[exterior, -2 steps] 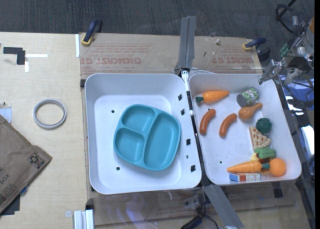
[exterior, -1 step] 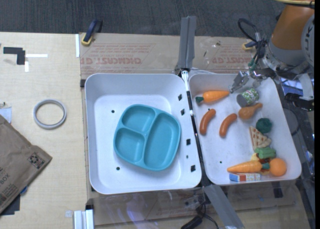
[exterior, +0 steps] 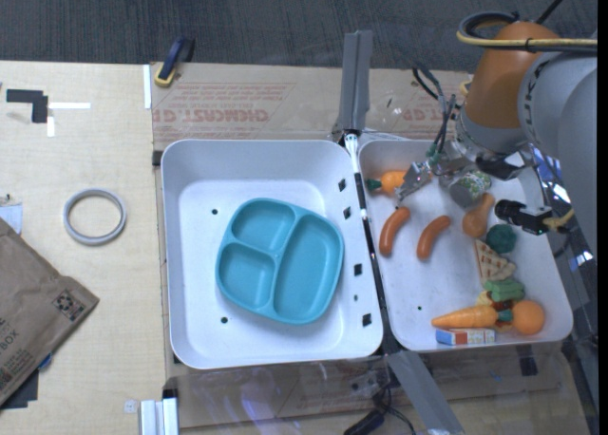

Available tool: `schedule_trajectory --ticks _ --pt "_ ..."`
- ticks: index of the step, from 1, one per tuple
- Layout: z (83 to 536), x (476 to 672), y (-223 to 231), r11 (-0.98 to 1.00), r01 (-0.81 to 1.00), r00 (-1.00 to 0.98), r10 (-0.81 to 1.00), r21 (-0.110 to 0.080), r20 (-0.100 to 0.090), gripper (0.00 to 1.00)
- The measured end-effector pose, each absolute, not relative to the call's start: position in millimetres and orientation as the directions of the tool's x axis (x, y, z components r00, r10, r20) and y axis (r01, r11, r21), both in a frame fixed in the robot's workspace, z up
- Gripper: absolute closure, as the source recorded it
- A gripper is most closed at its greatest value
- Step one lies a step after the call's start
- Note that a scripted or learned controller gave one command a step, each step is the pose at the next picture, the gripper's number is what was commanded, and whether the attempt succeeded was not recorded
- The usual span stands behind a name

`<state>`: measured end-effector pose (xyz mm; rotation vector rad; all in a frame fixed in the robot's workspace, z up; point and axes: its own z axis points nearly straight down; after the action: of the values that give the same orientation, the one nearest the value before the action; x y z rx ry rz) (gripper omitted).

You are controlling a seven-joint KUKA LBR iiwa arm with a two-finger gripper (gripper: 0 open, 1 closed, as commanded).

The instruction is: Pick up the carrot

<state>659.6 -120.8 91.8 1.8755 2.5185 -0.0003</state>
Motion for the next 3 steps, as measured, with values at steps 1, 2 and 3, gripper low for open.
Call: schedule_trajectory --ticks 1,2,3 --pt "90.8 658.6 -99.4 0.139 0.99 -0.139 0.99 -0.003 -0.001 0.0" --pt "87.0 653.4 -108.6 -0.203 0.979 0.203 0.979 -0.03 0.001 0.0" --pt "96.6 655.3 -110.5 -0.202 0.979 0.202 0.979 -0.021 -0.004 1.0"
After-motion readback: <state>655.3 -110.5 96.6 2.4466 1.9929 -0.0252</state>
